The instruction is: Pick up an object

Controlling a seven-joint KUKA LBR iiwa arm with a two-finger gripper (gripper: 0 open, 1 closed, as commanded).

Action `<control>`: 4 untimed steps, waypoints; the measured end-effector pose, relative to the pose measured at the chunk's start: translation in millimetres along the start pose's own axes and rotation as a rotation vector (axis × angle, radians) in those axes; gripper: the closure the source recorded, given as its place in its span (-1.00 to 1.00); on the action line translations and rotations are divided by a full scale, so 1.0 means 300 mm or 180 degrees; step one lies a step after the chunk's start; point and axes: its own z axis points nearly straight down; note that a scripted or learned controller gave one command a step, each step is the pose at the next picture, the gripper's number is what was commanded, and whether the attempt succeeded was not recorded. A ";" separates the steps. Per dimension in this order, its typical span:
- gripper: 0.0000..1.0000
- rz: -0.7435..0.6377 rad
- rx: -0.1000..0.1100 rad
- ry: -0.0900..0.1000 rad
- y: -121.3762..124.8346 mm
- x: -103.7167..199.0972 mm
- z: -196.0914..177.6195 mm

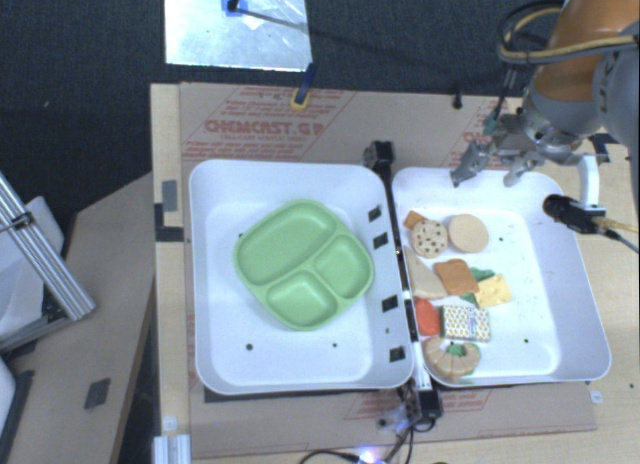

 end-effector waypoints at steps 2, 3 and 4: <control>-1.00 0.0023 -0.0010 -0.0004 -0.004 0.000 0.170; -1.00 0.0025 -0.0005 -0.0003 -0.013 -0.017 0.327; -1.00 0.0015 -0.0001 -0.0002 -0.010 -0.016 0.421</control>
